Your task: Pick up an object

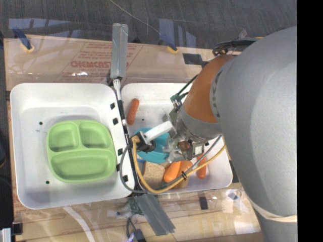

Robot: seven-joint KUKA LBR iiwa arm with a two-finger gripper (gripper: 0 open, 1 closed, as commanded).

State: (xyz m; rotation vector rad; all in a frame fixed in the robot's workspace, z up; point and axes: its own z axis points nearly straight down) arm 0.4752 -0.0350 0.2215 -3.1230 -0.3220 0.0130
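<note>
We see the gripper (179, 149) low inside the right bin (151, 96), over its near half. The arm's own body covers it, so we cannot tell if it is apart, together or clamped on something.

The most likely thing to pick is the orange carrot-shaped piece (172, 171). It lies just on the near side of the gripper, perhaps touching it, and its long axis goes diagonally from near-left to far-right. For the coming move, we judge that the gripper should go a little toward the near wall and close across this axis.

In the same bin a teal piece (153, 154) lies just left of the gripper, and a tan piece (151, 172) lies near the carrot shape on its left. A second orange piece (202, 171) is on the right, and a sausage (132, 111) lies well apart at the far-left.

The left bin (30, 110) holds one green divided plate (81, 150), and its compartments look empty.
</note>
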